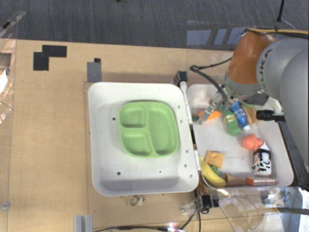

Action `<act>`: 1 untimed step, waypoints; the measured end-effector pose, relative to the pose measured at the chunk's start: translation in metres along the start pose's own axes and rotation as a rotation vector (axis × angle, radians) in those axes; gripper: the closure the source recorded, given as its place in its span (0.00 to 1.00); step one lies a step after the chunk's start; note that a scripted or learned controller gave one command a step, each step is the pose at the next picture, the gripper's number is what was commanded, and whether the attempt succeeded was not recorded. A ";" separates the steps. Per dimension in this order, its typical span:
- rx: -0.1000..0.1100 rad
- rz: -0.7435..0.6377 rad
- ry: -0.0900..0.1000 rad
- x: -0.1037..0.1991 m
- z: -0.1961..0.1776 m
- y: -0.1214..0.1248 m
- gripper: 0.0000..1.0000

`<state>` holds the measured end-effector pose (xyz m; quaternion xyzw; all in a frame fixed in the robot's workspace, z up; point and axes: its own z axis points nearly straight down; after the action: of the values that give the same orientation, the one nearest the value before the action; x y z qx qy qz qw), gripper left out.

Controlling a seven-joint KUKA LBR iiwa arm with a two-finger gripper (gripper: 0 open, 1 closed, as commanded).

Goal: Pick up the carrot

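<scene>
Tan wooden counter [48,144], two white bins. End effector [212,111] low in right bin [285,175], fingers pinching orange carrot [211,115]. Glossy green compartment plate [147,128] in left bin [101,149].

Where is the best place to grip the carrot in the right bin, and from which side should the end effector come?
Probably its middle, from above. The carrot lies flat, pointing at the bin wall, with a green bottle close to its right. Fingers should close across its narrow width, not along its length. The end effector is already right at it; the grip itself I cannot make out.
</scene>
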<state>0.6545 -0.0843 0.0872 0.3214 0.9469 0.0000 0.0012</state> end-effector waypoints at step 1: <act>-0.008 0.173 -0.008 0.035 -0.002 -0.033 0.00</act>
<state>0.6063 -0.0894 0.0888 0.4019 0.9157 0.0024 0.0061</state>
